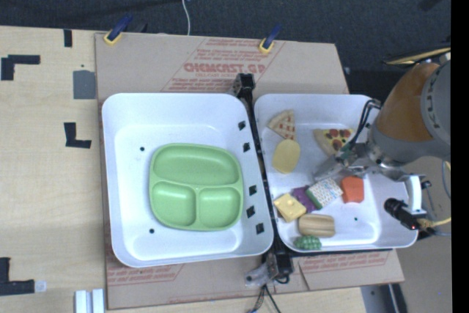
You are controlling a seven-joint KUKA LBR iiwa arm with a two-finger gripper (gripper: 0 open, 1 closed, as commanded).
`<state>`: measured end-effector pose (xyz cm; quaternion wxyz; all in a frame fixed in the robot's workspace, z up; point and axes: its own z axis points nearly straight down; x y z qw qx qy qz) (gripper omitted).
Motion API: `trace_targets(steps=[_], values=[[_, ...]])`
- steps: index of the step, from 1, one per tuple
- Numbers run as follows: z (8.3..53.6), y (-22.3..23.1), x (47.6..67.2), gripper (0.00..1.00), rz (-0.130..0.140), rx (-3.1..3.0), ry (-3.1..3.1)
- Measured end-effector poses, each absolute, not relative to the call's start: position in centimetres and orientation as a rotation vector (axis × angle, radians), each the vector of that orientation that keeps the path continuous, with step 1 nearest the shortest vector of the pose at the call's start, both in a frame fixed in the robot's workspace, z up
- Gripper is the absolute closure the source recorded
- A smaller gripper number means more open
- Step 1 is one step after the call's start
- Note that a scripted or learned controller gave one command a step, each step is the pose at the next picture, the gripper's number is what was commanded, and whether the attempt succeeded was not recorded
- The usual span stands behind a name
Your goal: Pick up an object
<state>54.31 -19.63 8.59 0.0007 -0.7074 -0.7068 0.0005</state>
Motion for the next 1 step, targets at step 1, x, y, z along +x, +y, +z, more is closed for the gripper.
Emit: trace_targets(steps=[1], values=[[8.67, -17.76, 62.53, 0.0, -0.005, -2.218, -2.231]])
